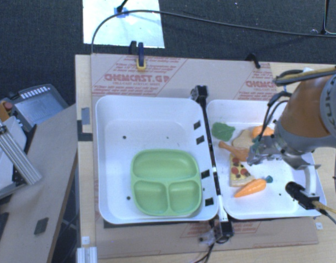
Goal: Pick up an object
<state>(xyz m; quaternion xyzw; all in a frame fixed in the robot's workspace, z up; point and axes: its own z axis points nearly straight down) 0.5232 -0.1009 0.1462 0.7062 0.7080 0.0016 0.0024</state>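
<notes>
Arm's down in the right bin (277,211), gripper (254,153) low over the pizza slice (240,173), w/ the carrot (250,188) just beside. Jaws: can't tell, wrist hides them. Looks like the approach step; next needs a clean close on 1 item, then lift.

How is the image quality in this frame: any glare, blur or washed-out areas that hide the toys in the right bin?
Camera view: lighting is even and soft; the shiny sheet on the dark floor glares pale, and the white right bin looks slightly washed out. The orange toy carrot and pizza slice toy read clearly; the gripper area is blurry, and the grey arm covers toys behind it.
</notes>
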